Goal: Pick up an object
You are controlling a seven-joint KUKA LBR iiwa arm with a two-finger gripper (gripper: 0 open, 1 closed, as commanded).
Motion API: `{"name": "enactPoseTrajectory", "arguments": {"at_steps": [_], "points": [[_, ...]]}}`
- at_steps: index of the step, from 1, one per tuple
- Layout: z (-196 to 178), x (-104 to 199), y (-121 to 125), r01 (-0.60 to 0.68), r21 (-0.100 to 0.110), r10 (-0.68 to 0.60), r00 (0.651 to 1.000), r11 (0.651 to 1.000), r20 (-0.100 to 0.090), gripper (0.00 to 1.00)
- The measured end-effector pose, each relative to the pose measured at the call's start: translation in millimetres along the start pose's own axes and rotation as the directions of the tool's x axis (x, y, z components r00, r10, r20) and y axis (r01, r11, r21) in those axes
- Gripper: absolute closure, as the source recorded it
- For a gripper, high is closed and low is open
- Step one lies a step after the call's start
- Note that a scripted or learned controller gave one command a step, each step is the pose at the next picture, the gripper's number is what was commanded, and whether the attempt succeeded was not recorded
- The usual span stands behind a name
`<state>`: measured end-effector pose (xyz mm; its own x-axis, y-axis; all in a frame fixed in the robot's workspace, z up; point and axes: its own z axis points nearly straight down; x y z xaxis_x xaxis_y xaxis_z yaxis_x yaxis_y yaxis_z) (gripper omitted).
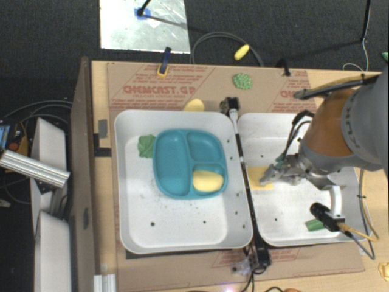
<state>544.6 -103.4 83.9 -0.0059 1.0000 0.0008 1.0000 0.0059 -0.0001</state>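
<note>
Yellow flat piece (pixel 255 179) lies by the left wall of the right shallow white bin (pixel 267 140); the grey gripper (pixel 271 174) sits low at its edge, apparently to grasp it, though open or closed I cannot tell.

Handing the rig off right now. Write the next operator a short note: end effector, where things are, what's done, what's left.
End effector: low in the right bin, at a yellow piece by that bin's left wall; I cannot tell if it holds anything.
Things: green block in the right bin's near corner. In the left bin, a plate with a yellow lump in one compartment, and a green scrap at its left edge.
Done: nothing visibly lifted.
Left: grasp and lift one object.
</note>
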Motion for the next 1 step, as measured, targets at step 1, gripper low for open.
{"name": "enactPoseTrajectory", "arguments": {"at_steps": [1], "points": [[0.0,0.5,-1.9,-0.004,0.000,0.004,1.000,1.000,0.000,0.00]]}}
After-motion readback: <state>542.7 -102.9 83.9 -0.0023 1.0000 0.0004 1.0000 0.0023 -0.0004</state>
